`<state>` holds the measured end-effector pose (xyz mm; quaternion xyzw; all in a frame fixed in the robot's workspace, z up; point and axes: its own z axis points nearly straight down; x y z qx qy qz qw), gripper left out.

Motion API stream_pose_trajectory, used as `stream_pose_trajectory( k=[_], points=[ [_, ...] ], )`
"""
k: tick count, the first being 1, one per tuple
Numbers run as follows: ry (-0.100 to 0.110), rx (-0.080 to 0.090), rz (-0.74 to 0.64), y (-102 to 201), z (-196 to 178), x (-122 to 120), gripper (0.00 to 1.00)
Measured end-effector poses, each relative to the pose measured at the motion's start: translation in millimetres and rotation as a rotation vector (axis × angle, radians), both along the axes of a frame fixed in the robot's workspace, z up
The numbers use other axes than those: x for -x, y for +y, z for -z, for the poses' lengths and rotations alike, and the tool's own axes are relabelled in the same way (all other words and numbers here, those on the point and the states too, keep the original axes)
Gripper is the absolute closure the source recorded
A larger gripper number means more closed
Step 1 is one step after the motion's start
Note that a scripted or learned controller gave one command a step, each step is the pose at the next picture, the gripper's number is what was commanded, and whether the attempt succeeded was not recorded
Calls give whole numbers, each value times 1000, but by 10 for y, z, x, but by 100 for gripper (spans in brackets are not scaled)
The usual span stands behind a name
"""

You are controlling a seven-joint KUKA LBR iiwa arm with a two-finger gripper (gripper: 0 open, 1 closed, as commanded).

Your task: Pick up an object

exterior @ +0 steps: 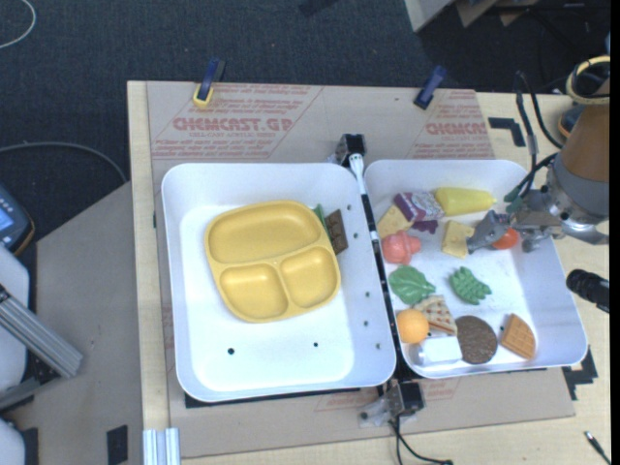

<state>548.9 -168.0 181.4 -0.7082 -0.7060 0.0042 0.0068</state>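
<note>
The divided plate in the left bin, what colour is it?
Yellow. The divided plate shows plainly in the camera view, lying in the left bin.

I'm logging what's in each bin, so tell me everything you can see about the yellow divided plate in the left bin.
The yellow three-compartment plastic plate lies flat, right side up, in the left shallow white bin, toward its upper middle. It has rounded corners and a raised rim, with one wide compartment across the top and two smaller ones below, and it sits slightly rotated. All three compartments look bare and the surface appears matte and clean. A small dark brown piece lies against its upper right edge.
</note>
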Motion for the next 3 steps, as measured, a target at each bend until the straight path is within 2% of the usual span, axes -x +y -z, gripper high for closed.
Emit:
stream_pose_trajectory(
  k=[1, 2, 3],
  points=[
    [-14, 3, -3, 2, -76, -34, 0],
    [-9, 1, -3, 12, 558, -23, 0],
    [-10, 1, -3, 23, 993, -17, 0]
  ],
)
